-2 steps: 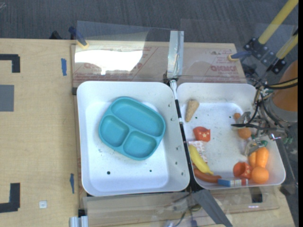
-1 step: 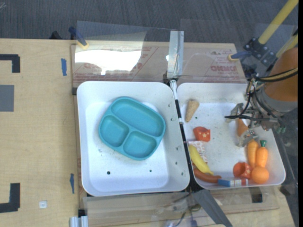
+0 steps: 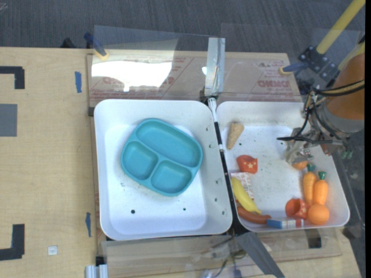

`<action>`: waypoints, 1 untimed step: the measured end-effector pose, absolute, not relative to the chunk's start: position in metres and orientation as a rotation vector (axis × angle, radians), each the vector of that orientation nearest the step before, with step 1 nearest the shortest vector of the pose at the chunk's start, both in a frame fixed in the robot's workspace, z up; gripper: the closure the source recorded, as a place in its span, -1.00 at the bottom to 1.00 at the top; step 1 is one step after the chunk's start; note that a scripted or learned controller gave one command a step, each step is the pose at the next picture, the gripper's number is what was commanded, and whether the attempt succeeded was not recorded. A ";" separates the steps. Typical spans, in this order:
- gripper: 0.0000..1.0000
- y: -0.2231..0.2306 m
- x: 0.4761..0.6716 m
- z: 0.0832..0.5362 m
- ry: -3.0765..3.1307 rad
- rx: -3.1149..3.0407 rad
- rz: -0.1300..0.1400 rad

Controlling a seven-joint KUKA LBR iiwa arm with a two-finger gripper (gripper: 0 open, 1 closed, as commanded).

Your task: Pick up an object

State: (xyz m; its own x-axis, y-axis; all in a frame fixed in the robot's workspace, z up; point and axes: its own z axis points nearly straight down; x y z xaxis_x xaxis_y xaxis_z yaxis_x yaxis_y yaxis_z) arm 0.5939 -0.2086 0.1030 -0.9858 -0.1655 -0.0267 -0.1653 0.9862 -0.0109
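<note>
My gripper (image 3: 301, 149): low over right bin (image 3: 266, 112); whether I'm parted or gripping, cannot tell.
Carrots (image 3: 313, 187): just below me, closest target.

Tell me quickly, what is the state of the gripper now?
Gripper: low over the right bin, above the carrots; open or closed cannot be told.

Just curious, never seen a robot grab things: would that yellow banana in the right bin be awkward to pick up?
Probably a little. The banana is curved and looks smooth, so it could slip or swivel between fingers. It lies against the bin wall beside a sausage, leaving little room. It looks like a light toy.
</note>
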 end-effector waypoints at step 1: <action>-1.00 -0.208 0.593 0.102 3.105 -0.258 -0.012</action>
